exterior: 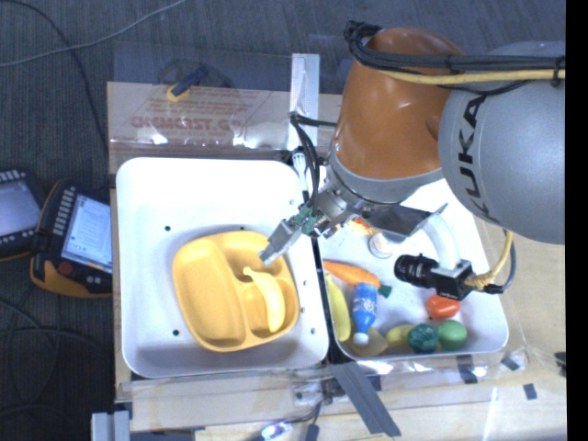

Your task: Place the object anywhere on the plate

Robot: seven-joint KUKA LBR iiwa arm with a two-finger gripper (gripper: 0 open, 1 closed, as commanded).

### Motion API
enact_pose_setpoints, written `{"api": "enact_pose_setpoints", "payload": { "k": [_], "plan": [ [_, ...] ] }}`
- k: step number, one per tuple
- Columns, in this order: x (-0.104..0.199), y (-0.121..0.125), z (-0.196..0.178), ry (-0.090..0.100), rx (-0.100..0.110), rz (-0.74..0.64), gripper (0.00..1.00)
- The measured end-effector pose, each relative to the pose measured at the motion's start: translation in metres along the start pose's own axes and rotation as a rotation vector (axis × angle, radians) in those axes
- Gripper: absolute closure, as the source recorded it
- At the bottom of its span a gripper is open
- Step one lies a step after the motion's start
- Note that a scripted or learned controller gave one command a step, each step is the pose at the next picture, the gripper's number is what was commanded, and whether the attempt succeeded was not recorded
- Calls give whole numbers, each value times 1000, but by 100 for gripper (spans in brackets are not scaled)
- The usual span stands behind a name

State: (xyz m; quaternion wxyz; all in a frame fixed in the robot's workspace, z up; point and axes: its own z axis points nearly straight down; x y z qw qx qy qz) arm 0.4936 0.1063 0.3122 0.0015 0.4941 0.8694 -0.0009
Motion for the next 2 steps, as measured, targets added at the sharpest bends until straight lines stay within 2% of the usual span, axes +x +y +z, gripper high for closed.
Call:
{"api": "enact_pose_setpoints", "payload": {
  "k": [1, 2],
  "plan": [
    [0, 1, -8, -2, 3, -1, 100],
    [33, 8, 62, 3, 1, -195, 100]
  ]
}}
